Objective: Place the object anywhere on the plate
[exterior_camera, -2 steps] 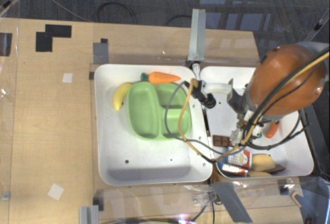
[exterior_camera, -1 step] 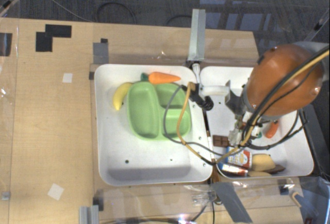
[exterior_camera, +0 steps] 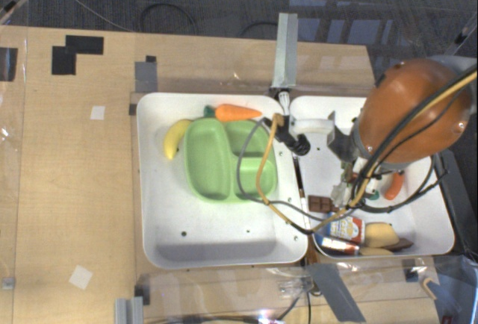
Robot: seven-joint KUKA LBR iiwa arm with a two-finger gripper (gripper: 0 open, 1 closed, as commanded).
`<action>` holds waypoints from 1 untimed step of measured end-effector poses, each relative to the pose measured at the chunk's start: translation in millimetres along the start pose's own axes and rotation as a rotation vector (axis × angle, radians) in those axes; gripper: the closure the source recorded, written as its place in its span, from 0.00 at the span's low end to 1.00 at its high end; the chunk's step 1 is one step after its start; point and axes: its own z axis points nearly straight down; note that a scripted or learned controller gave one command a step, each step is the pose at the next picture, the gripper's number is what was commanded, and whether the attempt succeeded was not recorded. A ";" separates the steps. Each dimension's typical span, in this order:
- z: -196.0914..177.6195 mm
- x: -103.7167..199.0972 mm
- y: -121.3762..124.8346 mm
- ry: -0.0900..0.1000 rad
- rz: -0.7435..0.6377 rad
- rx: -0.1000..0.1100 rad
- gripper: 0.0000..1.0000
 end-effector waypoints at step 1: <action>10.3 11.1 -9.5 -0.003 -0.017 -0.002 1.00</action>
